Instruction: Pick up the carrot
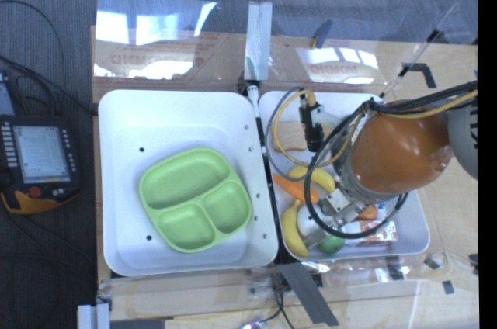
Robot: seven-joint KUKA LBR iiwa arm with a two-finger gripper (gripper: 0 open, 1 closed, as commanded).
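Grey carpet surrounds the counter (pixel 194 285). Claw (pixel 335 205) is lowered beside the carrot (pixel 291 186); its opening cannot be determined.

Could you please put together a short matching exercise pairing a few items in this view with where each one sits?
Items:
1. green divided plate
2. carrot
3. banana
4. teach pendant

Places:
A. on the floor, left of the bench
B. left bin
C. right bin, near its front edge
D. right bin, by the divider between the bins, beside the arm's wrist

Pairs: 1-B, 2-D, 3-C, 4-A
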